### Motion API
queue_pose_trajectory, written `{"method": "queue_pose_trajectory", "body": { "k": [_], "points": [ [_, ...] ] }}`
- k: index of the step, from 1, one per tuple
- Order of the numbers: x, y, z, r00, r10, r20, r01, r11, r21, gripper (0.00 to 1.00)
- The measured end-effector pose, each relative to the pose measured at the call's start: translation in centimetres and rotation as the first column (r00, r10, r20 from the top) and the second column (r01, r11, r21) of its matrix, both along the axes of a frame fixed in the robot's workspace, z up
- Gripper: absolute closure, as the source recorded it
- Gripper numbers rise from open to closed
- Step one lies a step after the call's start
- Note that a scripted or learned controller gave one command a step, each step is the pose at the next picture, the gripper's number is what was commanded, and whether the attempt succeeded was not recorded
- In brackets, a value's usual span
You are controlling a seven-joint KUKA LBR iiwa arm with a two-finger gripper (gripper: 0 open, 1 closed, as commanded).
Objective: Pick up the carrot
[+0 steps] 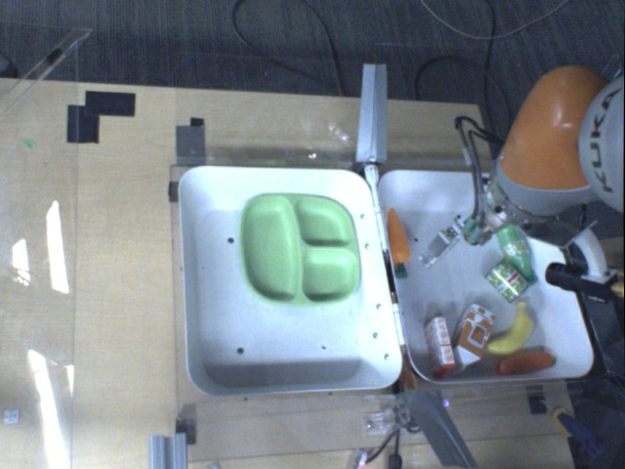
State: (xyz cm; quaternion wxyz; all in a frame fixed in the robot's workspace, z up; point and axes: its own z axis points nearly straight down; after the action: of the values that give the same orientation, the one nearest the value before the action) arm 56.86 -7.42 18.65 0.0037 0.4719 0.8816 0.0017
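Observation:
The carrot is a short orange piece with a green tip. It lies along the left wall of the right bin, close to the divider. My gripper hangs over the upper middle of that bin, a little to the right of the carrot and apart from it. It stands open with nothing between its silvery fingers. The grey arm with its orange band comes in from the upper right.
A green can lies just right of the gripper. A banana, a red sausage-like item and two small cartons sit along the bin's front. The left bin holds a green divided tray.

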Motion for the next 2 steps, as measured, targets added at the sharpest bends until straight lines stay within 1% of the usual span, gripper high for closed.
{"method": "queue_pose_trajectory", "body": {
  "k": [1, 2],
  "points": [
    [8.65, -2.46, -9.75, 0.985, 0.171, 0.001, -0.171, 0.985, -0.009, 0.0],
    [8.55, -2.16, -9.8, 0.82, 0.572, -0.004, -0.572, 0.82, -0.004, 0.0]
  ]
}}
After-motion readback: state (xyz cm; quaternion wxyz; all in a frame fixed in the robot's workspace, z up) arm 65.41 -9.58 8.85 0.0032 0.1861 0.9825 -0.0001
